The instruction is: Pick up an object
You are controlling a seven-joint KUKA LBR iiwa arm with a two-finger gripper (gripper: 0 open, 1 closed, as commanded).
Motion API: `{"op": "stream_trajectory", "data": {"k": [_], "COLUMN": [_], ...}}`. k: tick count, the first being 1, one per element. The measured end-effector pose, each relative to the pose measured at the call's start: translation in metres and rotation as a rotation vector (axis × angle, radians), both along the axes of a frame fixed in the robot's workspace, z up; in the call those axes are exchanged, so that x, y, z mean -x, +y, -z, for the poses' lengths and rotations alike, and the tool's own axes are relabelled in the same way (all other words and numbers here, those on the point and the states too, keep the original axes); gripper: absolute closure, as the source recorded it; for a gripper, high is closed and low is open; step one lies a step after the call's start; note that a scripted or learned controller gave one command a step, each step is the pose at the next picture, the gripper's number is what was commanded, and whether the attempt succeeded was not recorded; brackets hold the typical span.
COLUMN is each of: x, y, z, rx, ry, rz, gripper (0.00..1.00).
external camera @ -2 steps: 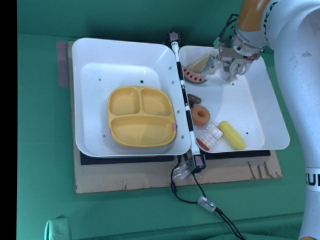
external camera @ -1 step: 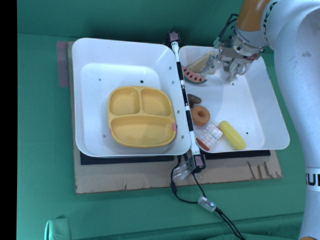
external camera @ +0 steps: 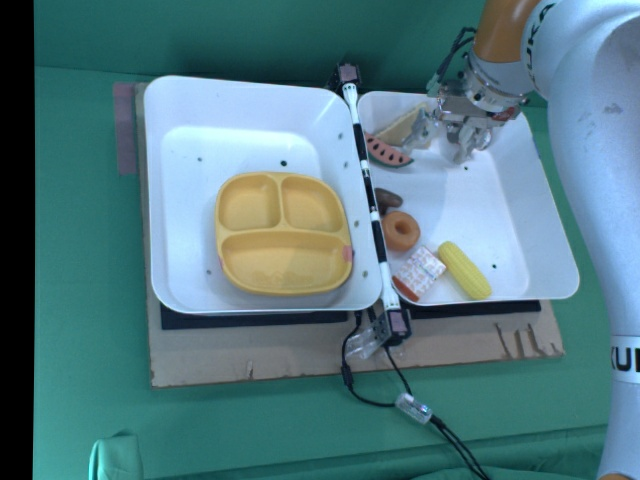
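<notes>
1. Two white bins on the bench. The left bin holds a yellow divided plate. The right bin holds the toy food and the gripper.
2. Contents of the right bin: a tan wedge in the far left corner, a watermelon slice just in front of it, a dark brown piece, a doughnut, a pink-and-white wafer, and a corn cob near the front.
3. Gripper state: fingers apart and pointing down over the far end of the bin, with nothing visible between them. Judged released, no grasp.
4. Step in hand (judgement): approach or descent before a grasp. Nothing is lifted and all items lie on the bin floor.
5. Likely target (judgement): the tan wedge, as nearest; one finger is just beside its right end. Whether they touch cannot be told.
6. Orientation: the wedge's long axis runs on a slant, from lower left up to the right toward the gripper. The watermelon slice lies roughly parallel, curved rind toward the front. The corn cob's axis runs from upper left to lower right.
7. Next move calls for: shifting left so the fingers straddle the wedge across its narrow width, then closing. Risk: the bin wall and divider crowd that corner.
</notes>
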State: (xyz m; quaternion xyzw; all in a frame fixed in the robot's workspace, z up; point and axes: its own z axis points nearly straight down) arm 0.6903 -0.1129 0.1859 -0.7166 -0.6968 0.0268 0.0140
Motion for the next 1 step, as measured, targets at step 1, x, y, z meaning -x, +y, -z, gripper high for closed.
{"op": "stream_trajectory", "data": {"k": [1], "x": [0.0], "y": [0.0001], "z": [0.0], "rx": [0.0], "ry": [0.0], "rz": [0.0], "gripper": [0.0]}}
